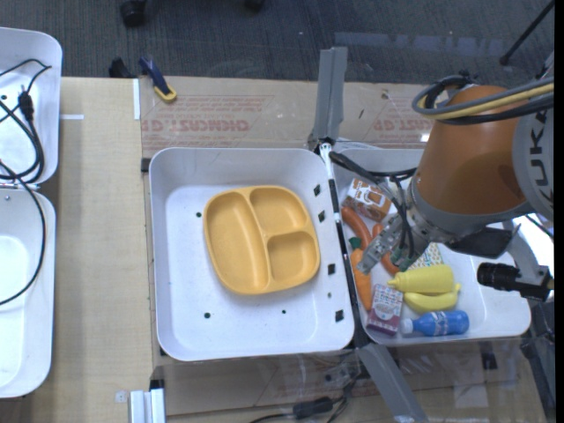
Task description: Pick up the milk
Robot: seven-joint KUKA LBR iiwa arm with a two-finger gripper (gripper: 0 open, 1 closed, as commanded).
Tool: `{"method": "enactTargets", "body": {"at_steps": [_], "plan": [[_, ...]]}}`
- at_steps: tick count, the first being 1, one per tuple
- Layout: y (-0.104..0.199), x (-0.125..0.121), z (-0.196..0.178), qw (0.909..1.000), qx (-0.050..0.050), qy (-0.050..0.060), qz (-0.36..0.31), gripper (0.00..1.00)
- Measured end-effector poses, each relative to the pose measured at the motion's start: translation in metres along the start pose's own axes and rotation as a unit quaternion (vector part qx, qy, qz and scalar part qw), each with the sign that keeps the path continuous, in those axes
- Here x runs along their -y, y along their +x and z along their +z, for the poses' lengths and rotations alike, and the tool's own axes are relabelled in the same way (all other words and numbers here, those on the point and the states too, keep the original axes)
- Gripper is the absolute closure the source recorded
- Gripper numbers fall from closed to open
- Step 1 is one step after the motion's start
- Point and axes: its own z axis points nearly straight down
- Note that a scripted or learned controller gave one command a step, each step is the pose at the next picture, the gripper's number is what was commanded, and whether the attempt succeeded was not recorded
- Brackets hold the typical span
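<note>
In the right bin (507,324), a small white and maroon carton (385,308) that looks like the milk lies near the front left corner. My gripper (388,249) hangs low over this bin's left half, just behind the carton and apart from it. The arm's orange band (471,157) covers the back of the bin. Nothing shows held in the gripper.
Around the carton lie a blue bottle (436,324), two yellow pieces (427,282), orange carrots (359,227) and a brown-labelled packet (370,196). The left bin (176,307) holds a yellow divided plate (262,238). A grey post (331,95) stands behind the wall between the bins.
</note>
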Motion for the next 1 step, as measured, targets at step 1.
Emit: {"method": "enactTargets", "body": {"at_steps": [1], "plan": [[0.0356, -0.0478, 0.0026, 0.9997, 0.000, 0.001, 0.024, 1.00]]}}
